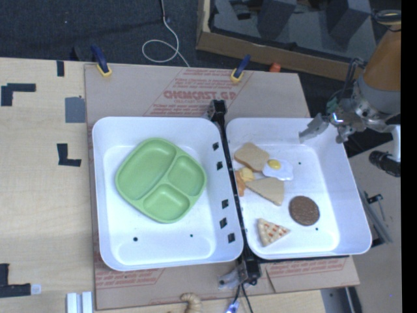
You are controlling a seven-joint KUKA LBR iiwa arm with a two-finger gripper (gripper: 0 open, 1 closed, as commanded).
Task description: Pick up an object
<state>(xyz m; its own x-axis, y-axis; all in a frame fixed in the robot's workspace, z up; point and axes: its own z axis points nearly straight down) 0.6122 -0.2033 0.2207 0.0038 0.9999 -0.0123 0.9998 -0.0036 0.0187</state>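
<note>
The two-finger gripper [324, 124] was poised over the right white bin [348, 194], its state indiscernible; descent toward the round brown patty [304, 210] seemed required.

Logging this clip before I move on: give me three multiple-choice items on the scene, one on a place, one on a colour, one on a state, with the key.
1. Where does the pizza slice lie?
A. left bin
B. right bin, near corner
C. on the cardboard

2. What colour is the divided plate?
A. green
B. red
C. white

3. How does the fried egg sit?
A. alone on the bin floor
B. inside the plate
C. on top of the toast

Key: 1 B, it lies by the near wall of the right bin. 2 A, it is pale green in the left bin. 3 C, it overlaps a toast slice.
</note>
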